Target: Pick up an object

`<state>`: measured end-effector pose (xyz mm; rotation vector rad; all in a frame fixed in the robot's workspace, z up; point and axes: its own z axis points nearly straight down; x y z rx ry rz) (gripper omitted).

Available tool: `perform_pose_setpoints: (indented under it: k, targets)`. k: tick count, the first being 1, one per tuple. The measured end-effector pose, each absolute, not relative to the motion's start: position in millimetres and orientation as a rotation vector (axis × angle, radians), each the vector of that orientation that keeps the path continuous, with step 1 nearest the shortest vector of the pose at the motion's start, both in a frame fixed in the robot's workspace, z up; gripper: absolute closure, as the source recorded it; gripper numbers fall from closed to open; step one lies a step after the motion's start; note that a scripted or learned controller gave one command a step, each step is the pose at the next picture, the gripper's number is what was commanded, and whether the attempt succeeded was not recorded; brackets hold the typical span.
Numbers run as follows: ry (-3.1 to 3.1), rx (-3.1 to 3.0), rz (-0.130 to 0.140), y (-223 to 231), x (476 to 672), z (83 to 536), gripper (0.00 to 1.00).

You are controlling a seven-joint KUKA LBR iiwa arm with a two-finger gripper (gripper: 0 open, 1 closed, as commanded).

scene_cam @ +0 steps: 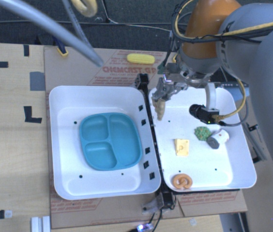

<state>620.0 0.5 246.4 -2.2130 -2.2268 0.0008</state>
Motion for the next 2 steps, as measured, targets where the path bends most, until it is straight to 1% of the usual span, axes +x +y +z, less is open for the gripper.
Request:
perform_pose_setpoints:
  k: [1, 2]
  targets:
    - [-2.225, -2.215, 0.004, 45, 613.4, 231, 1.0]
    - [-2.228, -2.212, 0.001, 103, 608.6, 237, 1.0]
